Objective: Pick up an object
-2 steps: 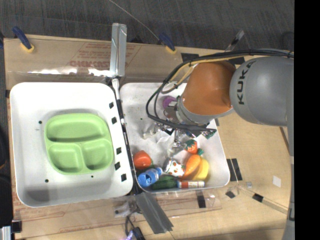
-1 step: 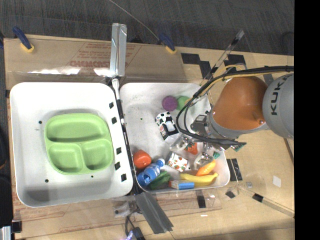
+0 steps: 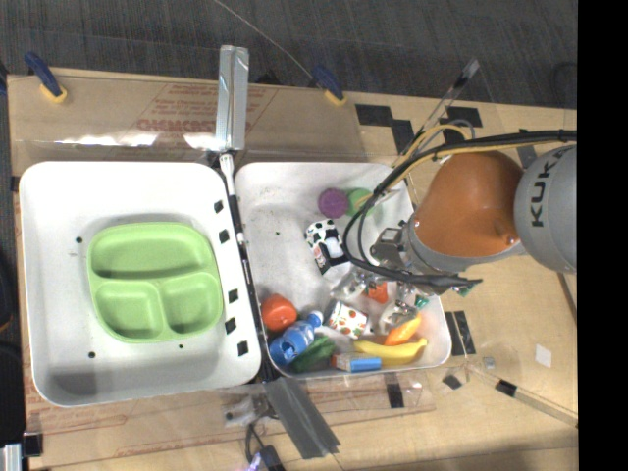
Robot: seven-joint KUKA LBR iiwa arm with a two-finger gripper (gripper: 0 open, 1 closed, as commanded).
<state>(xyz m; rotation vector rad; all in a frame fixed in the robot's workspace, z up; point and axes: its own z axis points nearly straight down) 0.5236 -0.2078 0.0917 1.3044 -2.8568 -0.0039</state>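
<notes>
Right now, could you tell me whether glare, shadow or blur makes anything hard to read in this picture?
In the camera view, glare streaks the clear sheet behind the left bin; a soft shadow darkens that bin's near corner; the gripper sits among cluttered toys in the right bin, under the arm's orange band, so its fingers are unreadable; focus is mildly soft.

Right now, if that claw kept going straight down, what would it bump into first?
Probably the small white patterned block and clutter just under the gripper, beside the banana in the right bin; depth is hard to judge.

one fixed camera | overhead, slanted - both bins (image 3: 39,263) framed | arm (image 3: 549,204) enters right
</notes>
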